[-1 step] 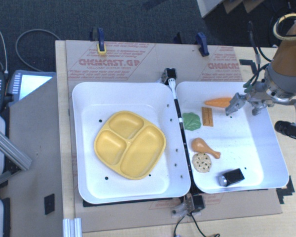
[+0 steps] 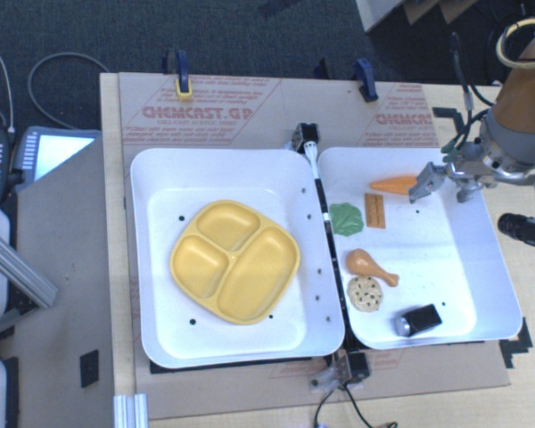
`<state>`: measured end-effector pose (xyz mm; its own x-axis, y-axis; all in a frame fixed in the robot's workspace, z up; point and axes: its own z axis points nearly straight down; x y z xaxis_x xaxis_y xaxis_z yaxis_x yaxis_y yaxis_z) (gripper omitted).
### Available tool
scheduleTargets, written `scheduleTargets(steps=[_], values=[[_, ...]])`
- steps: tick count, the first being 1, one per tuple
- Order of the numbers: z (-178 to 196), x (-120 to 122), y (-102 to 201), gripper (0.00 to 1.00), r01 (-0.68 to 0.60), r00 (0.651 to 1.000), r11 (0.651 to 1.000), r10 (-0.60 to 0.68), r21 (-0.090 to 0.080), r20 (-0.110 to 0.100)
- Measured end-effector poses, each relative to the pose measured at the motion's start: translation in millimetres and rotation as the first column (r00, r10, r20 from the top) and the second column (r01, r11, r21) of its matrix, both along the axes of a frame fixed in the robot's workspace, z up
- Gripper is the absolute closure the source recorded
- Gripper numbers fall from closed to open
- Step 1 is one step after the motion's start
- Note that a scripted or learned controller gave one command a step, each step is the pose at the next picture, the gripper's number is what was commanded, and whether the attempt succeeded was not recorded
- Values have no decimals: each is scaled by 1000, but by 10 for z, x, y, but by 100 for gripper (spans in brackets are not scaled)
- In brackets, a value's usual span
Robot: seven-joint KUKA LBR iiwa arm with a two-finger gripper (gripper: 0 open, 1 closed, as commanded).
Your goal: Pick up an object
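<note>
Gripper [image 2: 441,183] is hovering empty, fingers parted, beside the orange carrot [image 2: 394,185]; I'm judging the approach needs lowering next.

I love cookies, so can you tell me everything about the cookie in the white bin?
The cookie is a small round toy, tan with dark specks like chocolate chips, and it looks like plastic. It lies flat on the floor of the right bin, near the front on the side by the divider. The drumstick lies just behind it, close to or touching its edge. The black block sits apart from it.
</note>
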<state>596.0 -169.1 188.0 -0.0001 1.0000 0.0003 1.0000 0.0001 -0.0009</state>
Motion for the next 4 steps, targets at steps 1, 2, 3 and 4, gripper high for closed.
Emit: scheduleTargets(steps=[1,2,3,4], values=[[-439,-52,-38,0,0,1000,1000,0,1,-3],[-967,-58,-32,0,0,1000,1000,0,1,-4],[-831,-44,-37,100,0,1000,1000,0,-1,2],[-350,24,-112,100,0,1000,1000,0,-3,6]])
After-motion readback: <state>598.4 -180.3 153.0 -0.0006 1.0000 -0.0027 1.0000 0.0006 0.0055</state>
